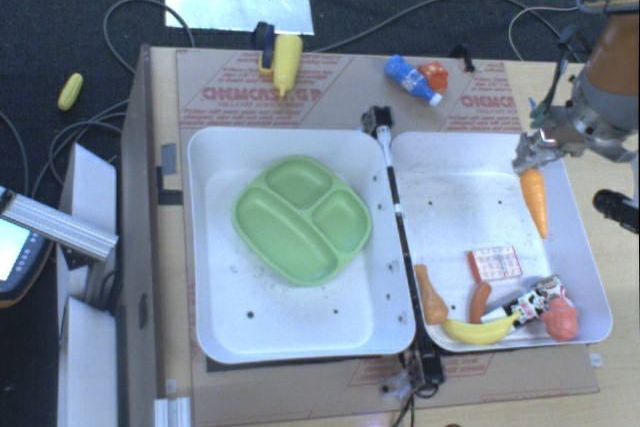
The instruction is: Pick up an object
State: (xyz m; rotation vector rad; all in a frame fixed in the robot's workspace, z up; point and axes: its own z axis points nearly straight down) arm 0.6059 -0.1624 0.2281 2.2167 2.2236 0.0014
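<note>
Right bin (590,245), near edge: banana (478,331), sausage (480,301), cow toy (532,300), pink lump (561,319), red card (494,263). Bin middle bare, room to move. Carrot (536,199) hangs upright by its far-right rim, tip down, top pinched in my claw (533,160). Green plate (302,219) in the bin beside it.

my arm (612,90): grey casing | band: orange, above my wrist | my gripper (533,153): pale metal, small, beyond the wrist
</note>
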